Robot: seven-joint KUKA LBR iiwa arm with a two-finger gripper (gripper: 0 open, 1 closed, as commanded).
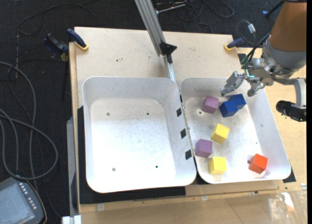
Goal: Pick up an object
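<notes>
From my remote seat, the worktop point(126, 52) looked like pale, matt board, scuffed and speckled with dark marks. Both bins, the left bin point(129, 130) and the right bin point(273, 135), seemed smooth white plastic with a soft sheen, the floors dotted with grime. The blocks looked matt and smooth: the blue block point(232, 105), the purple block point(210, 104), the yellow block point(220, 132) and the orange block point(258, 163). The slanted rail point(146, 13) read as brushed, ribbed metal. The arm's orange band point(291, 20) was glossy, and its fingers point(232, 84) shone like bare metal.

Grey arm point(287, 52) — orange band, metal end effector point(242, 87)
</notes>
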